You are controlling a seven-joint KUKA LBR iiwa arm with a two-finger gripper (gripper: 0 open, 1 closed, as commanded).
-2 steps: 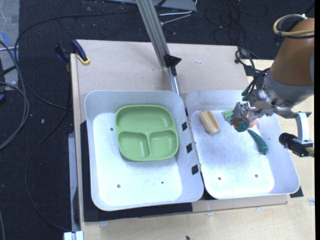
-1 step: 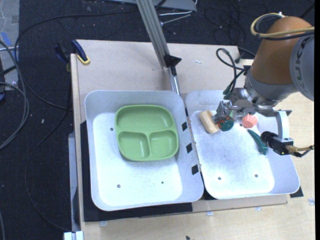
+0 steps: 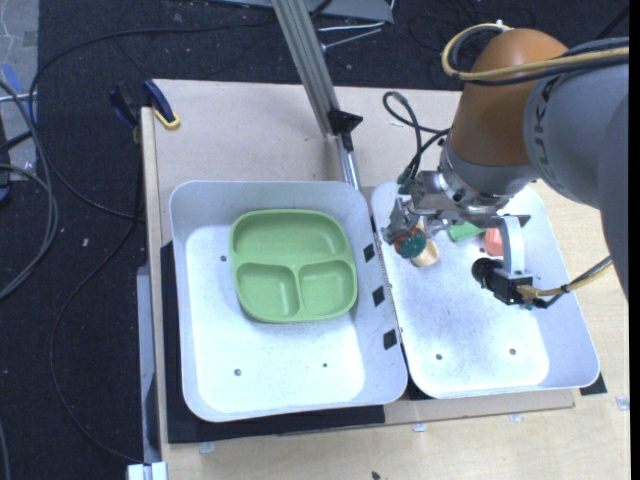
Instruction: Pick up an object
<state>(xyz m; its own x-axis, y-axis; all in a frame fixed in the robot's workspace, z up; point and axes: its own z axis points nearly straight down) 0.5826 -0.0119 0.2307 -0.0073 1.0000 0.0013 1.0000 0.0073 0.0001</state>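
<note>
Dark floor crossed by black cables surrounds a pale wooden counter (image 3: 250,128) that carries two shallow white bins side by side. Left bin (image 3: 200,358): holds a light green divided plate (image 3: 295,266) with three compartments, lying flat toward the bin's far half. Right bin (image 3: 500,358): holds a cluster of small objects near its far left corner, among them a small tan and teal object (image 3: 416,247), a green piece (image 3: 464,232) and a red-orange piece (image 3: 494,239) just beside it. Grey arm with orange band (image 3: 500,88): enters from the right of the view and bends down over the right bin. Gripper (image 3: 415,218): sits low over the far left part of the right bin, directly at the tan and teal object; whether the fingers are spread or closed, and whether anything lies between them, cannot be told from this angle. A black fitting with a yellow cable (image 3: 505,283) hangs beside the wrist, above the bin floor. A slanted metal pole (image 3: 310,58) rises from between the bins.
</note>
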